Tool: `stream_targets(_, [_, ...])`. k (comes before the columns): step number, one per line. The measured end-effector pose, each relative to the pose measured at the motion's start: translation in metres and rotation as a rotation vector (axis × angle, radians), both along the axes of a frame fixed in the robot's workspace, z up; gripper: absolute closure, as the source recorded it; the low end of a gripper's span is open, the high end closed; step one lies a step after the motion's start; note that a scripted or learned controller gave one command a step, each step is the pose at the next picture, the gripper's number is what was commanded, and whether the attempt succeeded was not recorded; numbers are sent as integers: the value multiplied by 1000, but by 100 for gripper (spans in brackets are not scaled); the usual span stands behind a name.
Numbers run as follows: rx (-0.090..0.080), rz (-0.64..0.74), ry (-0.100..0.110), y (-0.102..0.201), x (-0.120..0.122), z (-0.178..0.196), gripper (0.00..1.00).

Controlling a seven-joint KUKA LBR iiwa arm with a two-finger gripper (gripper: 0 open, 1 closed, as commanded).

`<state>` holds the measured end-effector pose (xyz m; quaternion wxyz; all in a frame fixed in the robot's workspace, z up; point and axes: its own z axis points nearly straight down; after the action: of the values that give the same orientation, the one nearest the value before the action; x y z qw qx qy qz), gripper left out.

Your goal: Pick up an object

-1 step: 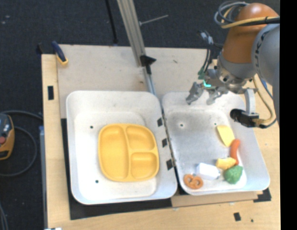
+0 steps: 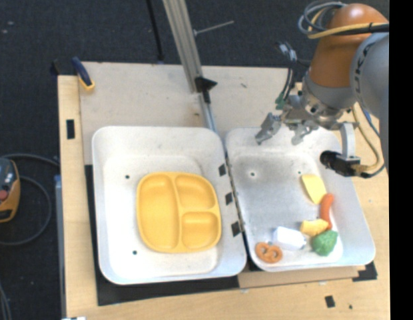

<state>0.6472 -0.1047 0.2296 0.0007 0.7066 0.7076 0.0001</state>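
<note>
My gripper (image 2: 283,133) hangs over the back edge of the right bin (image 2: 266,185), open, with nothing between its fingers. Along that bin's right and front sides lie a yellow block (image 2: 314,188), an orange carrot (image 2: 326,207), a small yellow piece (image 2: 314,227), a green broccoli-like toy (image 2: 324,243), a white item (image 2: 288,237) and a brown pretzel (image 2: 268,252). All of them are well in front of the gripper and apart from it. A yellow divided plate (image 2: 178,212) rests in the left bin (image 2: 103,179).
An aluminium post (image 2: 184,39) slants up from the bench behind the seam between the bins. A blue and yellow clamp (image 2: 83,74) sits at the bench's back left corner. The bare back-left floor of the right bin lies below the gripper.
</note>
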Motion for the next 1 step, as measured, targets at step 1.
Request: stream_targets(1, [-1,-2,3,-2,-4,-42,0])
